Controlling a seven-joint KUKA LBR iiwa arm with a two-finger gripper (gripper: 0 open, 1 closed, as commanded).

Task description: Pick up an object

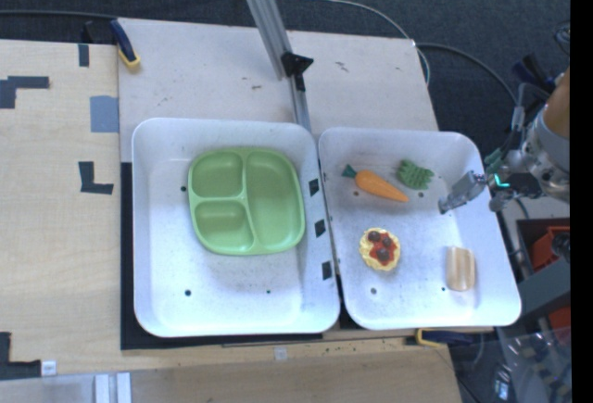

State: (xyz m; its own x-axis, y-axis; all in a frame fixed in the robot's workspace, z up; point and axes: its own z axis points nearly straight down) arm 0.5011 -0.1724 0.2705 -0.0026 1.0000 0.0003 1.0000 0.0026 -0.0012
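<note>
Right now your gripper (460, 191) hangs over the right edge of the right bin (419, 318), and from this angle you cannot tell how the claw is set; nothing shows in its grasp. Four things lie in that bin: a carrot (380, 185) and a small green piece (415, 173) near the back, a little tart (380, 248) in the middle, and a pale roll (460, 268) toward the front right. The left bin (157, 299) bears a green divided plate (246, 201). Your nearest picks look like the green piece and the roll. Watch the bin wall: coming down this close to it, you could strike the rim or pin the roll against it. The roll's rounded shape may also squirt free of a shallow pinch.
</note>
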